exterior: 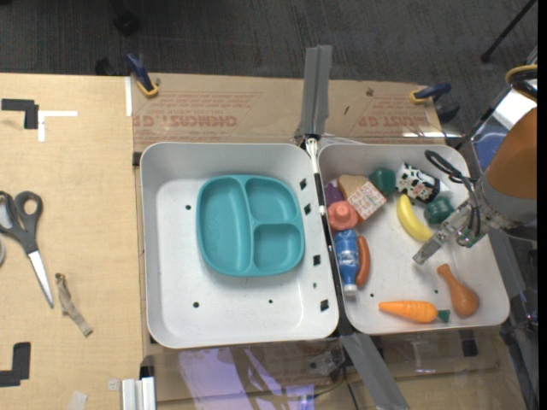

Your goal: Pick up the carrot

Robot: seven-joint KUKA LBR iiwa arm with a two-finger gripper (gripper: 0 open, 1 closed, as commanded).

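Observation:
The orange carrot (409, 312) with a green stub lies flat near the front wall of the right bin (487, 254). My gripper (434, 246) reaches in from the right and hangs over the bin floor, just below the yellow banana (413, 219) and up and to the right of the carrot. It is well apart from the carrot, and nothing shows in its grasp. A brown drumstick toy (459, 291) lies between the gripper and the carrot's green end.
The right bin also holds a blue bottle (346, 259), a red sausage (363, 260), a pink bottle (342, 216), a printed box (364, 199), a cow toy (416, 184) and green pieces. A teal divided plate (252, 226) sits in the left bin (162, 254). Scissors (27, 239) lie far left.

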